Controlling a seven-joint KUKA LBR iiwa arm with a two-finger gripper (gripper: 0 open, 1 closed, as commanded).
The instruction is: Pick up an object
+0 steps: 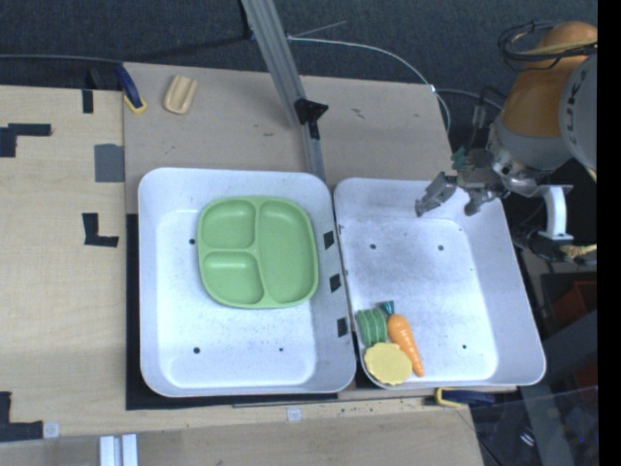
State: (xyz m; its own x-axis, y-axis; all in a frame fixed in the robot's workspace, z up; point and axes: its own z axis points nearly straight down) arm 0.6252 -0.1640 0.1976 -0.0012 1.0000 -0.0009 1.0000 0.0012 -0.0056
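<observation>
Camera view, worktop (pixel 58 260): pale wood-grain surface with black tape marks and a grey patch on the left side; a browner board lies under the bins.
Writing: no brand, label or lettering can be read anywhere.
Left bin (pixel 165 357): shallow white tray with rounded corners, its floor speckled with dark scuffs.
Green plate (pixel 259 251): smooth light-green plastic, a rounded square split into three compartments, lying flat in the upper middle of the left bin.
Right bin (pixel 485 289): same white shallow tray, touching the left bin along a seam with black clips; its floor is heavily speckled grey.
Carrot (pixel 405 343): small orange toy with a tapered shape, in the near left corner of the right bin.
Green piece (pixel 372 323): ribbed green toy just beside the carrot; its exact form is hard to make out.
Yellow disc (pixel 388 363): flat, pale yellow round piece touching the carrot's lower end.
Gripper (pixel 452 200): grey metal, above the far edge of the right bin, well apart from the toys; its two fingers are spread wide with nothing between them.
Arm (pixel 543 105): grey with orange band, cut off at the right.
Pole (pixel 277 56): slanted grey metal bar, top cut off.
Tan block (pixel 179 94): small, ridged, on the far board.
</observation>
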